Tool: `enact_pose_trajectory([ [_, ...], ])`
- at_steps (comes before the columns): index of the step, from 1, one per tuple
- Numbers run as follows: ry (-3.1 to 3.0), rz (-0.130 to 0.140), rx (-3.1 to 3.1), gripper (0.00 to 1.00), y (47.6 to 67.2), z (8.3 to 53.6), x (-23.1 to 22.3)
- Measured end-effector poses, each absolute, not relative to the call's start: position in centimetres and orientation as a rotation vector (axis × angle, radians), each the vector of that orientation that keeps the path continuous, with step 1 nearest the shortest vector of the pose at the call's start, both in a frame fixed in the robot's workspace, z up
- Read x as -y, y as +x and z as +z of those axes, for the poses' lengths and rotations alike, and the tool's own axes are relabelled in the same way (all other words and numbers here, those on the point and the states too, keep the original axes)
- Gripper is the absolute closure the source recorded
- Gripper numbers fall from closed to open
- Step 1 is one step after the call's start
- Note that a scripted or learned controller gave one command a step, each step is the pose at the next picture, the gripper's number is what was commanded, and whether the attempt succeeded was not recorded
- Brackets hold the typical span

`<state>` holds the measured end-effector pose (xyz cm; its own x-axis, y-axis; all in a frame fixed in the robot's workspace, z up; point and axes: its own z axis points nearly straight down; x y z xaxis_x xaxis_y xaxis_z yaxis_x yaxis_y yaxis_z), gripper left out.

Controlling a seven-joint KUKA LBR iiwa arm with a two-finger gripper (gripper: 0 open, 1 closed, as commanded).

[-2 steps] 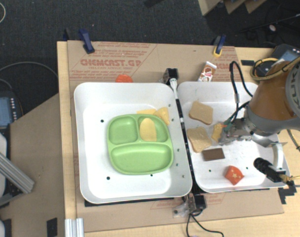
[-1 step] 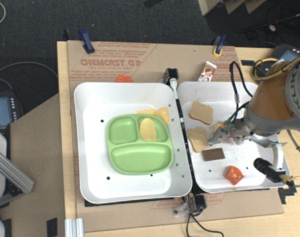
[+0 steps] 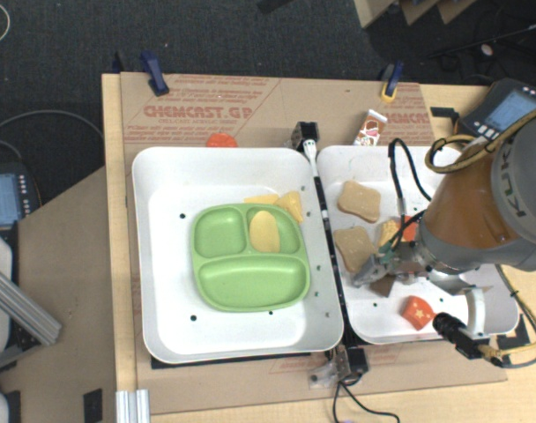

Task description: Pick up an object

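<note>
Two shallow white bins sat side by side on the tabletop (image 3: 127, 342). The left bin (image 3: 162, 263) carried a green divided plate (image 3: 249, 258) with a pale yellow piece (image 3: 264, 231) in its upper right compartment and another yellowish scrap (image 3: 290, 204) just beyond the plate's rim. In the right bin (image 3: 365, 320) lay a tan bread-like slice (image 3: 360, 201), a second tan piece (image 3: 353, 247) below it, a small yellow bit (image 3: 389, 231) and a red strawberry-like object (image 3: 417, 312), set well apart from the bread. The arm (image 3: 475, 210) reached in from the right and covered much of that bin, its cables crossing the upper part. The gripper (image 3: 380, 271) was low beside the lower tan piece, over something dark that was hard to identify. Whether it was released or clenched could not be told. The lower tan piece's long axis ran roughly top to bottom in the view. A small carton (image 3: 371, 129) stood outside the bins.
</note>
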<state>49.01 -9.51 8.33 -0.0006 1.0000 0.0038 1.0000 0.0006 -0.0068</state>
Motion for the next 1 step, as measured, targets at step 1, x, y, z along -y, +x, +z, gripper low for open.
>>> enact_pose_trajectory([
  [1,-2.225,-0.001,2.221,1.0,49.26,9.5,9.78],
])
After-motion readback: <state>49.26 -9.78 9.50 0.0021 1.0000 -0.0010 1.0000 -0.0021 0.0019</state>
